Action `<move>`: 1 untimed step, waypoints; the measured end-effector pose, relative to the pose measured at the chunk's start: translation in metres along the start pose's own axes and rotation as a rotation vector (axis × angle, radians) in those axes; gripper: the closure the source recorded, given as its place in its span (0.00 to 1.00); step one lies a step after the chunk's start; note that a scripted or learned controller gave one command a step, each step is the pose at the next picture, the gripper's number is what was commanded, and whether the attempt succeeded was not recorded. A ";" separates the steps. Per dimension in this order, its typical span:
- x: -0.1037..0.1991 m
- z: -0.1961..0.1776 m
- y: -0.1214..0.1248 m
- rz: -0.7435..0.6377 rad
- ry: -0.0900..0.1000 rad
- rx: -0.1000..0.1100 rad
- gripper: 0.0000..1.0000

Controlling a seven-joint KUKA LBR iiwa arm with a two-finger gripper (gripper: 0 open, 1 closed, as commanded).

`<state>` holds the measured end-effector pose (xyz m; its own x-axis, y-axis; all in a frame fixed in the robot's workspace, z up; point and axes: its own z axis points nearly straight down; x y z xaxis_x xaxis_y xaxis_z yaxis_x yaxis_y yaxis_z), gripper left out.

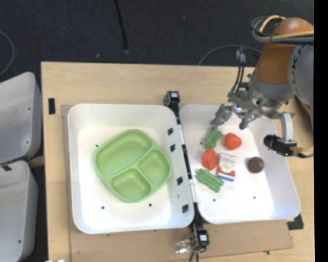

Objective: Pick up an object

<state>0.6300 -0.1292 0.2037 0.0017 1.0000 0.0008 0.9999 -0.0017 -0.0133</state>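
My gripper [233, 118] hangs over the far part of the right bin [273, 201], open, with nothing between its fingers. Just in front of it lie a short green piece [212, 138] and a red tomato-like ball [232, 141]. Closer to the camera are a second red piece [209, 159], a small white carton with red and blue print [227, 166], a brown round thing [255, 164] and a long green pod [209, 180]. All of them rest on the bin floor, apart from the gripper.
A green divided plate [133, 165] lies in the left bin [85, 212]. A ridge with black clips [181, 162] separates the two bins. The near right part of the right bin is bare white floor.
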 end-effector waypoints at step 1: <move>0.000 -0.009 0.003 -0.002 -0.001 -0.014 0.00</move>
<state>0.6327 -0.1290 0.2127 0.0000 1.0000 0.0001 1.0000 0.0000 0.0011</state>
